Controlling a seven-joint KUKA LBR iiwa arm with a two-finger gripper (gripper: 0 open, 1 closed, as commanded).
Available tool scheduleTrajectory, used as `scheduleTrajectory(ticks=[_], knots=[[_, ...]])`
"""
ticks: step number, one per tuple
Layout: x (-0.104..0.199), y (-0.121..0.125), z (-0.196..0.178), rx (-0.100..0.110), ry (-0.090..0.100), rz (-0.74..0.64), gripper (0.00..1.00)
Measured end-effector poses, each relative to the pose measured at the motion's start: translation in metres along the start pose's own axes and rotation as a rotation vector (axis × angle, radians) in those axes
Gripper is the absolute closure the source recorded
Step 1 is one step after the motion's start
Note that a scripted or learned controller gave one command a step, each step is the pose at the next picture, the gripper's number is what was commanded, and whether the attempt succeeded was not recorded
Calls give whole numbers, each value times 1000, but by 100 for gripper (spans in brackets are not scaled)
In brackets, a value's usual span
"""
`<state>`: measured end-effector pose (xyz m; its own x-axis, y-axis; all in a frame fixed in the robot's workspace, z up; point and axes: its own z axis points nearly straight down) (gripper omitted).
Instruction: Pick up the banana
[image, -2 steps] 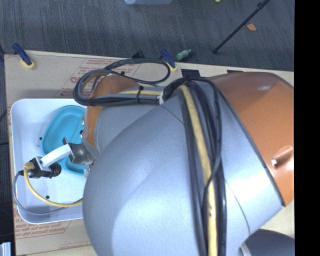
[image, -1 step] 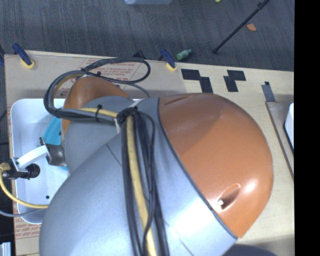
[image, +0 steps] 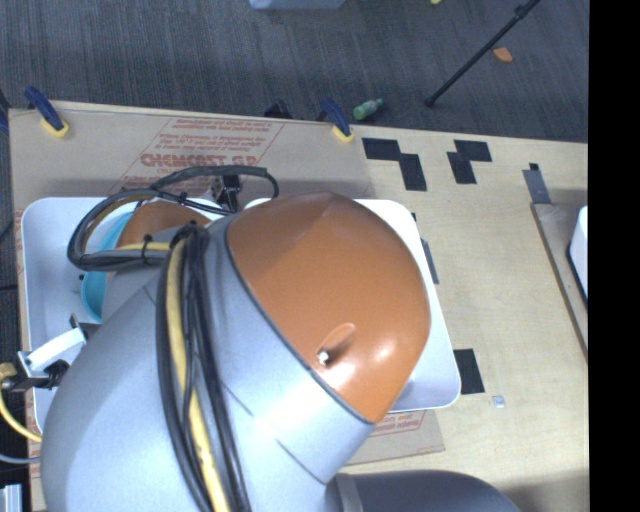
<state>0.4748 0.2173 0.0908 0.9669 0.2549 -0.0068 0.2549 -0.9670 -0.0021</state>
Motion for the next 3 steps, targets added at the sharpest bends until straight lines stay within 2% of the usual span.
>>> scheduleTrajectory(ticks=[1, 2, 3], knots=[[-9, 35, -82, 2, 1, -331, 100], [0, 0, -57, 2, -2, -208, 100], [0, -1, -63, 3, -3, -358, 100]])
